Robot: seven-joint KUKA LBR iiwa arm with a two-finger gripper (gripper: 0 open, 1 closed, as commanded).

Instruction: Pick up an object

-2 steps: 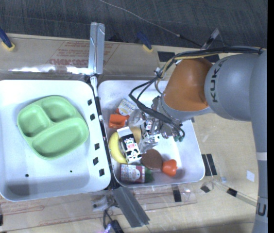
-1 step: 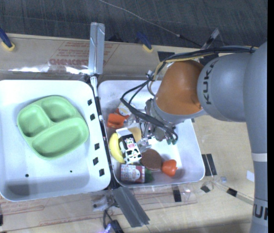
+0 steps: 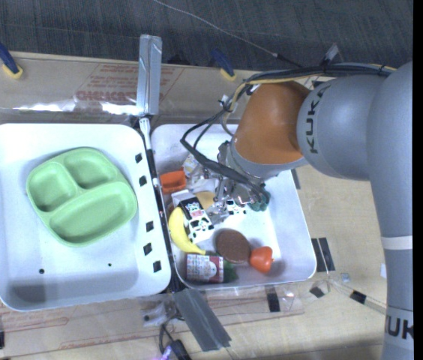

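Observation:
My gripper [image 3: 224, 199] hangs low over the middle of the right bin [image 3: 295, 223], under the arm's orange band. Its tips are down among the cluttered objects. Right below it lies a black-and-white patterned piece [image 3: 195, 214]. A yellow banana [image 3: 178, 231] lies along the bin's left wall. A brown round object [image 3: 232, 244] and an orange-red one [image 3: 261, 258] sit toward the front. A red-labelled bottle [image 3: 204, 268] lies at the front edge. An orange piece [image 3: 172, 178] sits at the left, behind the banana. The wrist hides the objects beneath it.
The left bin [image 3: 16, 276] holds a green divided plate [image 3: 82, 193]. A metal divider bar [image 3: 148, 73] stands between the bins at the back. Black cables loop around the wrist above the right bin.

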